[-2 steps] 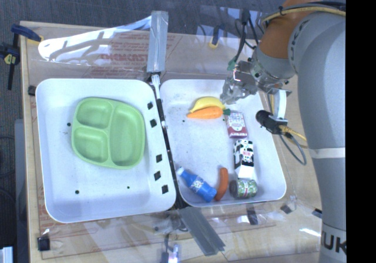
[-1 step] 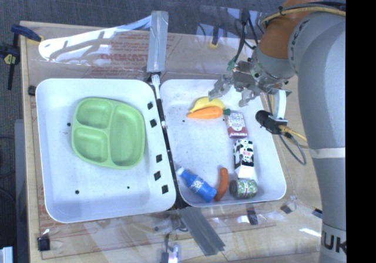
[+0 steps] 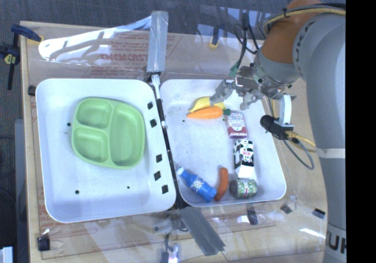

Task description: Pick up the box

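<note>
Claw (image 3: 235, 94) sits over the top edge of the right bin (image 3: 271, 156), fingers spread, nothing between them. One finger tip is just beside the one yellow banana (image 3: 201, 103), which touches the one orange carrot (image 3: 205, 113); both lie just off the claw, toward the bins' shared divider. Task item: one red-and-white box (image 3: 236, 124), flat on the bin floor just below the claw, apart from the fingers, not gripped. Further from the claw along the same line: one black-and-white cow-print carton (image 3: 244, 158), then one green can (image 3: 245, 187) at the near rim. Beside the can, toward the divider: one reddish sausage (image 3: 222, 183) and one blue bottle (image 3: 195, 184), the two touching. Left bin (image 3: 53, 156), well apart from the claw, holds one green three-compartment plate (image 3: 108, 132). Count: seven loose items in the right bin, one in the left.
</note>
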Action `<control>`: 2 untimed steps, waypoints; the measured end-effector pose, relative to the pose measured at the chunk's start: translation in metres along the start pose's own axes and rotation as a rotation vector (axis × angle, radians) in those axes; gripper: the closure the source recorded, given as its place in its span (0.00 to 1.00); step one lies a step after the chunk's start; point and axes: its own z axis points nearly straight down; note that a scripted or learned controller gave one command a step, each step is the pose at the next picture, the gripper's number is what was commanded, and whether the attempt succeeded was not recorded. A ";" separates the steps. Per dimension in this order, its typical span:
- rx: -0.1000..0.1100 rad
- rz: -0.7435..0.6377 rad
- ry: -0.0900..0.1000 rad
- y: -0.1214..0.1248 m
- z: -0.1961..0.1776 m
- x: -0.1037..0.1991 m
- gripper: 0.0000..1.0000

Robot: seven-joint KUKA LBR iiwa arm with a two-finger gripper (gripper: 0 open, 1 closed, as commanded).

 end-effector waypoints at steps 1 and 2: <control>-0.004 -0.184 -0.001 -0.071 -0.071 -0.003 0.00; -0.001 -0.246 -0.002 -0.039 0.032 -0.012 0.00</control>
